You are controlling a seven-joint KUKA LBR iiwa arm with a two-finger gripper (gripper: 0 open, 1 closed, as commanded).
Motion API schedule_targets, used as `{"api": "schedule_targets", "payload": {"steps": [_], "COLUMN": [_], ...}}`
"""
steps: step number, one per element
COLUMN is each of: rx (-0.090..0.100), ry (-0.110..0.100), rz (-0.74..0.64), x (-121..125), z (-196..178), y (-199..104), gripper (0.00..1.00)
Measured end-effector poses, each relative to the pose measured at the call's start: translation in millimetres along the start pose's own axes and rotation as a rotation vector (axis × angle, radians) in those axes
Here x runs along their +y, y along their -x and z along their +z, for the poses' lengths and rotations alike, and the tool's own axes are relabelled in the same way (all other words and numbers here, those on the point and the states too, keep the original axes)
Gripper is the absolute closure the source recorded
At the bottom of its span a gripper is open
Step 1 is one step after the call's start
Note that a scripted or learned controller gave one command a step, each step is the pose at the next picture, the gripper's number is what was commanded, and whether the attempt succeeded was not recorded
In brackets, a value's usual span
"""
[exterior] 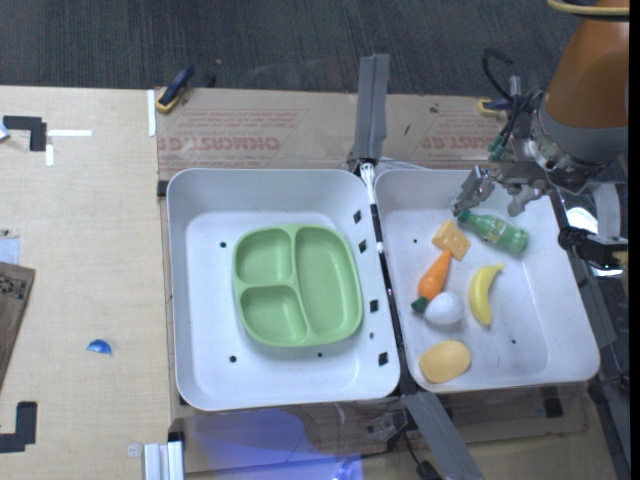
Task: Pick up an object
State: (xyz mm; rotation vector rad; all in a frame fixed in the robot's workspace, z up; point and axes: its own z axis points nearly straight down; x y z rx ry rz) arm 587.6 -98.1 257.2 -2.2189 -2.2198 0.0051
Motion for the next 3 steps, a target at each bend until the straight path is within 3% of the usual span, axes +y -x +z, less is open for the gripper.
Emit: {"api": "schedule_targets", "payload": {"steps": [1,2,3], "rx": [-0.001,0.000,0.000], "ry": [0.002,0.002,0.001], "rz": [-0.036,-0.043,-0.039], "x": [25.6,-1.9,-2.0], "z": [148.6,166.4,157.8], "y": [-0.1,14.4,15.8], "gripper": [0.00,0.00,1.00]}}
